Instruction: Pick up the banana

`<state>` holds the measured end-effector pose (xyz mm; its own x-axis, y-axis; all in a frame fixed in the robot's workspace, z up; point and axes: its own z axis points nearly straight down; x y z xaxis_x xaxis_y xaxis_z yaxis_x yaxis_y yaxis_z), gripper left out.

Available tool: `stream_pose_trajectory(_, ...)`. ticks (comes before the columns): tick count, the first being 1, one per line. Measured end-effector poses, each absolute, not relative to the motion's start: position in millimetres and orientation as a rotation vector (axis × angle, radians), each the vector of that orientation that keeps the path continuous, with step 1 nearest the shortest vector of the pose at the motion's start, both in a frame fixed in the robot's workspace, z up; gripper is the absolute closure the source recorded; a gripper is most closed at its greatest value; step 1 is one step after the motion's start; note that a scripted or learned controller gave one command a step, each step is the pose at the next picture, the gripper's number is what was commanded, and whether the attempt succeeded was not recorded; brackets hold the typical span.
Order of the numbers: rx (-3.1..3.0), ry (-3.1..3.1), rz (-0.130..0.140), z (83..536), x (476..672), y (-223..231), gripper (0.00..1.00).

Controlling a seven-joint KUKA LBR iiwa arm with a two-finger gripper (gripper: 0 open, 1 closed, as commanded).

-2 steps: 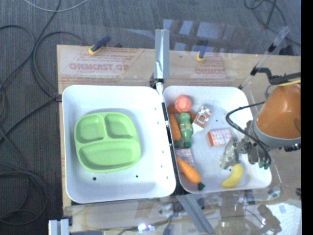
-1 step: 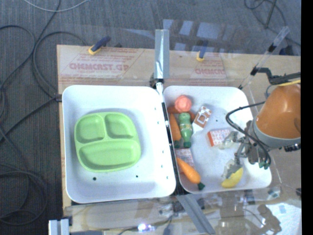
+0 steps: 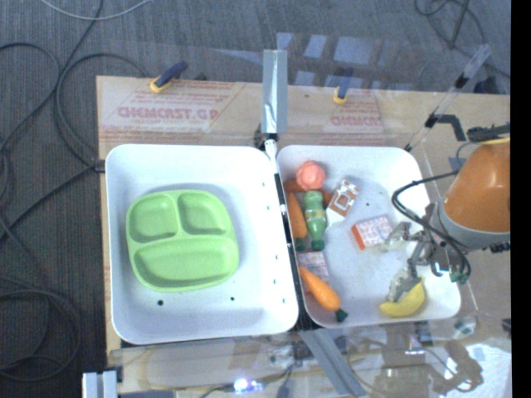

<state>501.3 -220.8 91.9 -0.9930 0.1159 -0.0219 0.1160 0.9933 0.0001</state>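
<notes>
The yellow banana (image 3: 404,303) lies in the near right corner of the right bin (image 3: 377,160). My gripper (image 3: 408,279) hangs right over it from the orange-banded wrist (image 3: 481,193), its tip down at the banana's upper edge. The banana still rests on the bin floor, and part of its top is hidden by the gripper.
The right bin also holds a pink ball (image 3: 311,175), a green bottle (image 3: 314,218), two carrots (image 3: 296,215) (image 3: 319,288), a small carton (image 3: 343,197) and an orange-and-white box (image 3: 371,232). A green divided plate (image 3: 182,239) sits in the left bin (image 3: 124,305).
</notes>
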Motion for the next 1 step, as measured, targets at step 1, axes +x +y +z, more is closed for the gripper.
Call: stream_pose_trajectory(1,0.132,3.136,0.0,177.1,488.4,-222.7,0.0)
